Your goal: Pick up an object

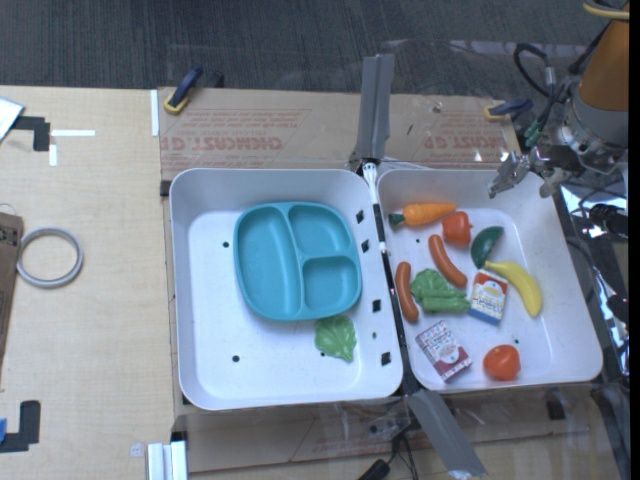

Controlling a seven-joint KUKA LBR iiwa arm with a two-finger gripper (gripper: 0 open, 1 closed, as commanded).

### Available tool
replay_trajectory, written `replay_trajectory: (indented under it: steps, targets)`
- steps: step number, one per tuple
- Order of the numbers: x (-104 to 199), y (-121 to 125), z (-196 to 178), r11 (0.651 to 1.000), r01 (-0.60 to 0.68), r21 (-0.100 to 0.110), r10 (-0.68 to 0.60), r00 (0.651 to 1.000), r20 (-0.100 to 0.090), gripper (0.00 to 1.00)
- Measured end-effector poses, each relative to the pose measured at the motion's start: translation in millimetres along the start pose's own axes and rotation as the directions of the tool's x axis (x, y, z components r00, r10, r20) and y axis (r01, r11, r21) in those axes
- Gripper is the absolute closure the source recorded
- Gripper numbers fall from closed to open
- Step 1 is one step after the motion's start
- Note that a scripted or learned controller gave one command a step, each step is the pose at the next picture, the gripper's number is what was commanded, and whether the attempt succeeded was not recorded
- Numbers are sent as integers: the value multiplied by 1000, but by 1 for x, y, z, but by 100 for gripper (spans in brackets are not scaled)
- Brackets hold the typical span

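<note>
A: Your claw [522, 173] hangs at the far right corner of the right bin [570, 298]; I cannot tell its state. Nothing is picked yet.

B: What might spoil it for you?

A: The toys crowd together: sausage [447, 260], lettuce [438, 292], juice carton [488, 297], banana [518, 283]. You could nudge a neighbour or slip off something round.

B: And the surroundings?

A: Pale wooden desk [90, 368], cardboard under the bins, dark carpet beyond.
</note>
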State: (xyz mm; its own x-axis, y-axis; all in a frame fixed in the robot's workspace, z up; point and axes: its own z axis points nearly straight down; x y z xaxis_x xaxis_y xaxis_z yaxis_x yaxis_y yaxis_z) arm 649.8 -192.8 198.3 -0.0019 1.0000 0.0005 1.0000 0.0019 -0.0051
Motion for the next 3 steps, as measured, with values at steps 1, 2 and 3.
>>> replay_trajectory:
  steps: [1, 2, 3]
  targets:
    - [67, 9, 109, 994, 105, 0, -105, 994, 1, 0]
    - [67, 8, 103, 994, 107, 6, -107, 994, 0, 100]
    - [130, 10, -14, 997, 71, 0, -71, 997, 2, 100]
